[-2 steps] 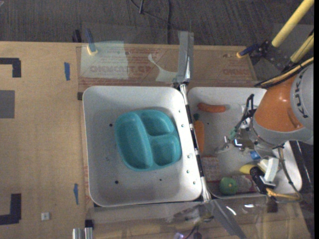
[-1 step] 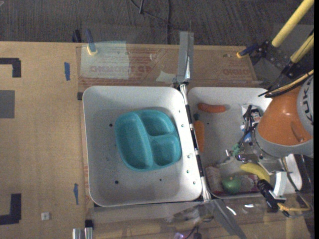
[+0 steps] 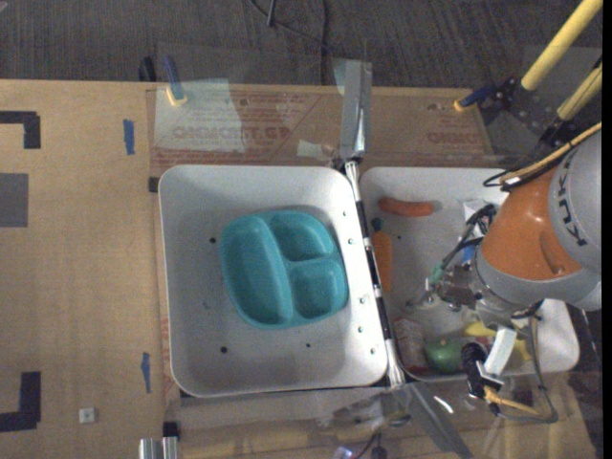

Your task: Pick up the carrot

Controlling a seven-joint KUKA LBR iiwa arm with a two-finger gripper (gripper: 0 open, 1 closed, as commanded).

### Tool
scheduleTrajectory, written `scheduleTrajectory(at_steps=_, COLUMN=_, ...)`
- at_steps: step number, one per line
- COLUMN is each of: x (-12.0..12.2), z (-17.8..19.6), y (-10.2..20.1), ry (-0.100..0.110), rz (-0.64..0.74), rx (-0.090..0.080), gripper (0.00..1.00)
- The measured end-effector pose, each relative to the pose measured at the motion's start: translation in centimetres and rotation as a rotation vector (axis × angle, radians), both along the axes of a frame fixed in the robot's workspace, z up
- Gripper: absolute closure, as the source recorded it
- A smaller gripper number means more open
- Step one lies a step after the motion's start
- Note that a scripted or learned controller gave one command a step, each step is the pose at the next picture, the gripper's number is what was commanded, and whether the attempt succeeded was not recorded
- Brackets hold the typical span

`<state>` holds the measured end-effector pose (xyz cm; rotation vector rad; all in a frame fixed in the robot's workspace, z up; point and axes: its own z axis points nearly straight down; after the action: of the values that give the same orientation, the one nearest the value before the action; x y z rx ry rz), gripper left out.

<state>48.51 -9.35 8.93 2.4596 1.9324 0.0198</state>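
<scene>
Two white bins are seen side by side on the table (image 3: 76,256). In the left bin (image 3: 191,352), at the middle of the frame, a teal divided plate (image 3: 284,268) is placed. The right bin (image 3: 421,185) holds the task's things. Two orange objects are seen there: a slim one (image 3: 382,259) lying along the left wall of this bin, just beside the divider, which is judged to be the carrot, and a shorter orange-red piece (image 3: 408,207) near the upper wall, which looks more like a sausage. A green item (image 3: 442,354) and a yellow item (image 3: 483,331) lie at the lower part of the bin.

The arm (image 3: 535,242) is seen at the right of the frame, over the right bin. The gripper (image 3: 449,290) is hidden partly by cables and the wrist, so it cannot be told whether it is apart or together; nothing is seen held.

Several risks are judged from here. The carrot lies close against the wall, so one side of the grasp may be blocked by the rim. The wrong orange object may be taken, because both look alike. The carrot may also slip away, being thin and round.
</scene>
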Motion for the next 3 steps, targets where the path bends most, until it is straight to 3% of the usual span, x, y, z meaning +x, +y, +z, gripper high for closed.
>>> scheduleTrajectory(at_steps=1, x=2.5, z=9.5, y=3.3, ry=0.018, rz=-0.047, rx=0.003, gripper=0.00)
scheduleTrajectory(at_steps=2, x=-0.3, z=0.4, y=-0.7, ry=0.018, rz=-0.255, rx=0.005, gripper=0.00)
scheduleTrajectory(at_steps=3, x=-0.3, z=1.3, y=-0.9, ry=0.018, rz=-0.258, rx=0.004, gripper=1.00)
